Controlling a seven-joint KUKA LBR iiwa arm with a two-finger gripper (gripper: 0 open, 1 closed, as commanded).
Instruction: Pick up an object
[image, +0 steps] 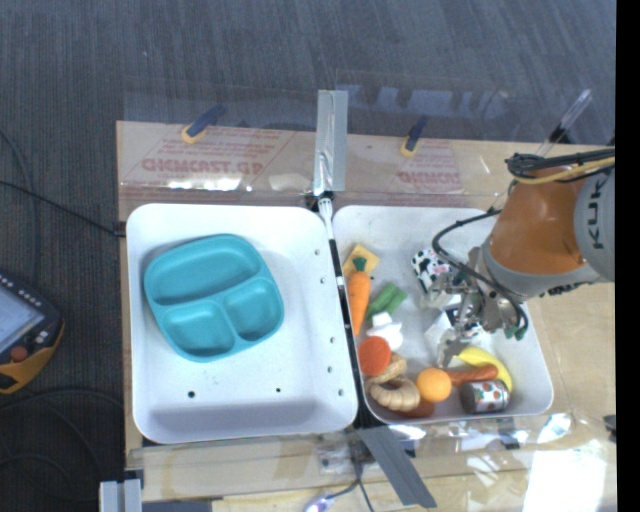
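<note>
Arm (560, 235) cut off at right edge.

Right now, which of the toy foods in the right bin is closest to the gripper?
The yellow banana, lying just below the gripper near the bin's right side. The orange ball sits lower, and the carrot lies far off by the divider.

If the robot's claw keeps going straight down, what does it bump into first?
Probably the yellow toy banana, just below the claw in the right white bin; depth is hard to judge from this view.
</note>
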